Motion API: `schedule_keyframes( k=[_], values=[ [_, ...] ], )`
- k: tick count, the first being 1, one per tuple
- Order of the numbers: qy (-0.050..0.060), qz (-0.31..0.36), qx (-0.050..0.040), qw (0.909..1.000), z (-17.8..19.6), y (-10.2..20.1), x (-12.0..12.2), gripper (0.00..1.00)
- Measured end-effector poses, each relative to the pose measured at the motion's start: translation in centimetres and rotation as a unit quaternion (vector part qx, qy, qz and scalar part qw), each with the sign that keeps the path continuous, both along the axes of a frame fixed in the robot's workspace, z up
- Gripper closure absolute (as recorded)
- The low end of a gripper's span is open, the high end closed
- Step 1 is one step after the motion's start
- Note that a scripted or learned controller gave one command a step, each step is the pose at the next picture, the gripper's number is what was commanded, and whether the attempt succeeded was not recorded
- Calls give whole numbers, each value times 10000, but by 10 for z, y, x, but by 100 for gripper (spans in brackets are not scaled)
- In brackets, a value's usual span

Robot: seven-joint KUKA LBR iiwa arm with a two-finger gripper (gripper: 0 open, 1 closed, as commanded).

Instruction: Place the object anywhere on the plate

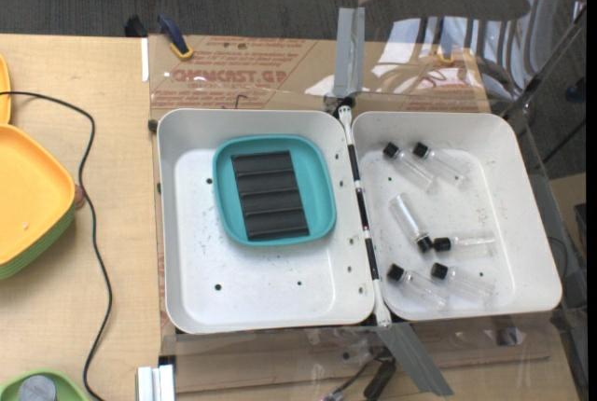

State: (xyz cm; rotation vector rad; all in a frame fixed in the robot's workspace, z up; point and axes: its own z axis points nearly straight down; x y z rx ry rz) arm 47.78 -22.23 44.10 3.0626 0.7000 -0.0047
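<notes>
A teal square plate (322, 199) lies in the left bin (187, 231), toward its upper middle. A dark ribbed rectangular object (270, 195) rests flat on the plate's centre. In the right bin (522, 213) lie several clear plastic tubes with black caps, among them one near the top (413, 168), one in the middle (409, 222) and one near the bottom (415, 287).
A black cable (91, 203) runs down the wooden bench at the left. Stacked yellow and green plates (28, 203) sit at the left edge. Cardboard (242, 73) lies behind the bins, with a metal bracket (349, 54) at the divider.
</notes>
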Motion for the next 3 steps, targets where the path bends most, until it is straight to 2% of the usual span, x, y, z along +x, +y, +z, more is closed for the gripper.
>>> schedule_keyframes(
  k=[2,3],
  values=[
    [5,-1225,-5,9925,0,0,0,0],
    [10,-1216,-8,9926,-1,1,16,0]
  ],
)
